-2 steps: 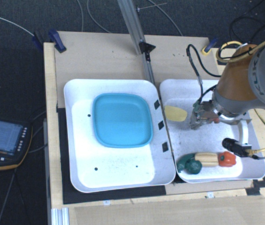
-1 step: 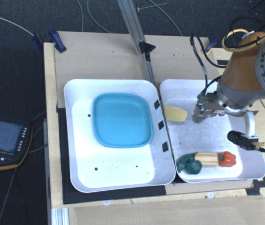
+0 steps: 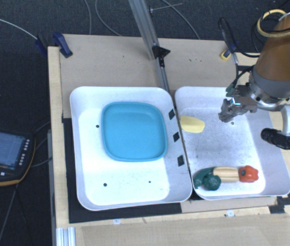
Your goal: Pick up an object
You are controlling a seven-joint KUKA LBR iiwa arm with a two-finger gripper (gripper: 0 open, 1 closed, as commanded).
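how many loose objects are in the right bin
4: a yellow piece by the left wall, and along the near edge a green item, a tan piece and a red one. The pincer may hide more.

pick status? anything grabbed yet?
Done: arm is over the right bin. In hand: nothing visible at the gripper, which hangs right of the yellow piece. Left: the whole pick. The yellow piece, green item, tan item and red item all lie on the bin floor.
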